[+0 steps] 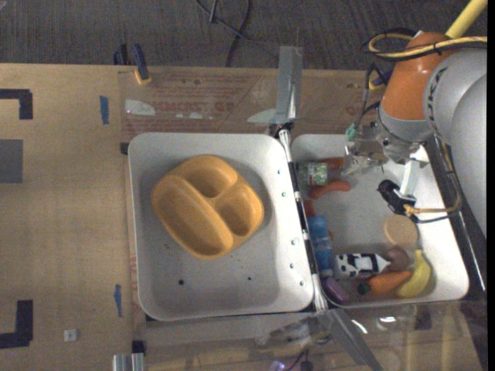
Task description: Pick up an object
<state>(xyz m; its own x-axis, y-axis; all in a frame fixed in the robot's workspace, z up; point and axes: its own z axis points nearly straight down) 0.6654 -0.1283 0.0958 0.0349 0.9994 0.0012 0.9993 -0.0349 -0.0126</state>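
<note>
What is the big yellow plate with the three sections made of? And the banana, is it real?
The yellow plate looks like smooth molded plastic: one even colour, rounded dividers, a soft shine. The banana is probably a plastic toy too, since its skin looks uniformly bright and glossy, though the view is too blurry to be sure.

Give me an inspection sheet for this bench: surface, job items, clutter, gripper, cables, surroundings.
Surface: wooden bench bearing left bin and right bin, side by side.
Job's things: right bin holds banana, carrot, cow toy, blue bottle, tan disc.
Clutter: yellow divided plate lies in the left bin.
Gripper: gripper over the right bin's far end; finger state unclear.
Cables: yellow cable on the arm; black cable on the floor.
Surroundings: blue tape and black markers on the bench.
</note>
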